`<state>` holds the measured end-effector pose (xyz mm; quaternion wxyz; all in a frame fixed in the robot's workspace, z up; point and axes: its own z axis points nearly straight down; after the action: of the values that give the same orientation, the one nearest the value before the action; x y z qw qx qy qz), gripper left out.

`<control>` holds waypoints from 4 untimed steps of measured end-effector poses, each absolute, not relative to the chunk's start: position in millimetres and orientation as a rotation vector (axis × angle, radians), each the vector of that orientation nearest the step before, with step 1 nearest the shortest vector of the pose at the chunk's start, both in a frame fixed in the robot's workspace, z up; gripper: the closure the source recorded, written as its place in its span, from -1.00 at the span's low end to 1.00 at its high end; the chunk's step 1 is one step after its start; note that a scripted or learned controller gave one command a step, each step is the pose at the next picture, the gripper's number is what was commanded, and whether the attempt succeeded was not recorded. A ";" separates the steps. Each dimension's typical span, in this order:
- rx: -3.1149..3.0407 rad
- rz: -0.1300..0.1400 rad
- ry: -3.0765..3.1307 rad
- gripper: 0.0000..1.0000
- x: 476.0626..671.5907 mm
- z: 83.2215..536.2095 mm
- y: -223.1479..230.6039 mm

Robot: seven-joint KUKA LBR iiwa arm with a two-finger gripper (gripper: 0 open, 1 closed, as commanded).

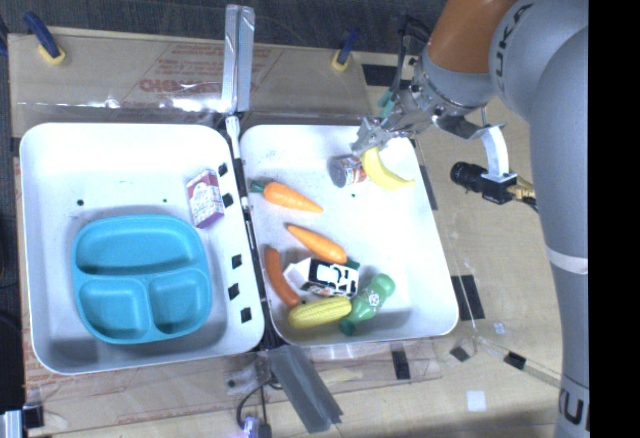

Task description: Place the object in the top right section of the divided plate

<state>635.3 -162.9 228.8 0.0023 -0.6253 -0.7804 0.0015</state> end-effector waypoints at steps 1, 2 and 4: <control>-1.658 0.007 -2.661 1.00 600.4 213.0 -42.9; -1.652 0.012 -2.659 1.00 601.1 220.2 -43.7; -1.280 0.007 -2.864 1.00 591.5 188.9 96.4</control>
<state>591.5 96.4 188.9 0.0023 -0.4080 -0.9130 0.0021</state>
